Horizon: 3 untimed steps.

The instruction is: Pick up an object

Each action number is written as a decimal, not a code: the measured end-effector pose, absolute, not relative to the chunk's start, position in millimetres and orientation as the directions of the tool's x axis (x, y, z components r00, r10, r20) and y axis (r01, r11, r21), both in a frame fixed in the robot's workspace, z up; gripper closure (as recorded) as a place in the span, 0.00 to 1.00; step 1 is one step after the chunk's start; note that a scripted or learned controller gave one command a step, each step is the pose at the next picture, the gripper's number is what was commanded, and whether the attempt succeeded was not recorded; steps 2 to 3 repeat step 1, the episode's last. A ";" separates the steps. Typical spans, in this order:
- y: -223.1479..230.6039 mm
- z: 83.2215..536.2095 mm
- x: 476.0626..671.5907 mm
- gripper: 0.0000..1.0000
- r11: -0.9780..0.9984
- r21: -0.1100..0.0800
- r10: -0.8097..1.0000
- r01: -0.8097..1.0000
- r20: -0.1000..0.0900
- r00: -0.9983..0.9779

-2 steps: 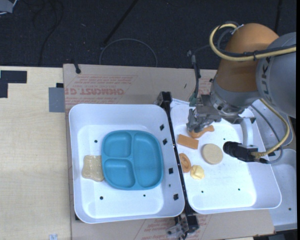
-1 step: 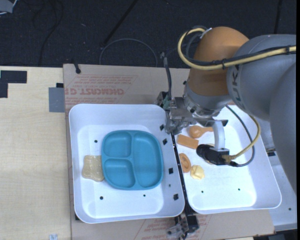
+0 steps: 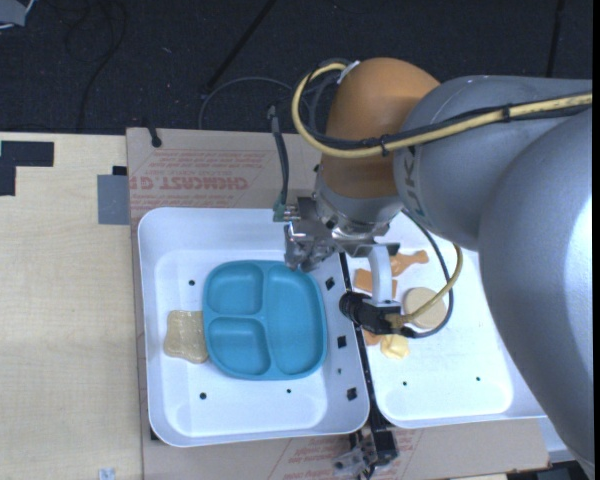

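Nearest the camera: pale wooden surface (image 3: 50, 368), cardboard sheet (image 3: 210, 158) laid under both bins.

Left bin (image 3: 180, 268), near to middle: blue divided plate (image 3: 263, 318), lying flat, three compartments, nothing in them. Rounded-square outline, no marked long axis. Tan spongy piece (image 3: 185, 335) touching the plate's left edge.

Right bin (image 3: 450, 383), same depth: small yellow-orange scrap (image 3: 393, 346), then pale round disc (image 3: 427, 308) just beyond it, then orange scrap (image 3: 412, 261) farther back. All three close to the wall between the bins.

Farther back: pincer (image 3: 300, 250), low over the plate's far right rim, just inside the left bin and beside the dividing wall. Opening: cannot tell, hidden below the wrist. Nothing seen in its hold.

Likely target, judged by nearness: the plate. Lies toward the camera and to view-left of the pincer, with only the far right corner of the rim directly beneath. Probably calls for a pinch on that rim, the body being too broad and flat for anything else. Risks: slipping off the thin curved lip; plate tilting on the lift, most of its weight hanging away from the grip. Disc and scraps the opposite way, across the wall.
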State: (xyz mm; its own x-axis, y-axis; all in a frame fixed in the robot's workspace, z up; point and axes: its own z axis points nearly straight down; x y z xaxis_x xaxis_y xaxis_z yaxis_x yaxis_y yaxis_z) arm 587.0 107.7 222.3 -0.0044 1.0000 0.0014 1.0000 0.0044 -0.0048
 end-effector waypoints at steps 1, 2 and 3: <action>105.8 232.2 592.8 1.00 0.005 -0.003 1.000 1.000 0.000 -0.005; 105.8 232.2 592.8 1.00 0.005 -0.003 1.000 1.000 0.000 -0.005; 105.8 232.2 592.8 1.00 0.005 -0.003 1.000 1.000 0.000 -0.005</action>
